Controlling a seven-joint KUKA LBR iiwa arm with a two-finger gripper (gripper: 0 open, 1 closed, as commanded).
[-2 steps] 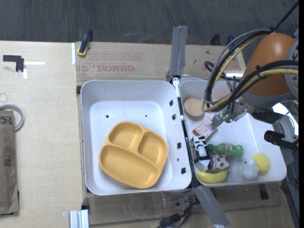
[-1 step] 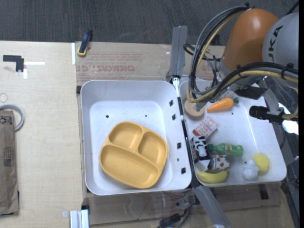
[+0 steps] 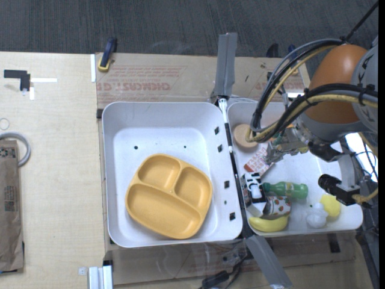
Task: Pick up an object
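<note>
Lowest in the frame, a banana (image 3: 268, 223) is seen against the right bin's (image 3: 349, 224) near wall. Above it the gripper (image 3: 278, 151) is poised over that bin, its opening not discernible. Beside it are a round wooden disc (image 3: 242, 135), a green bottle (image 3: 286, 190) and a lemon (image 3: 330, 205). At centre, the left bin (image 3: 120, 125) is occupied by a yellow divided plate (image 3: 169, 195).

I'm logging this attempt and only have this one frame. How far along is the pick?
Done: the gripper is over the right bin, above the items there. In hand: nothing visibly lifted; the green bottle, banana and wooden disc lie in the bin. Left: grasping and lifting one. The yellow plate sits in the left bin.
</note>
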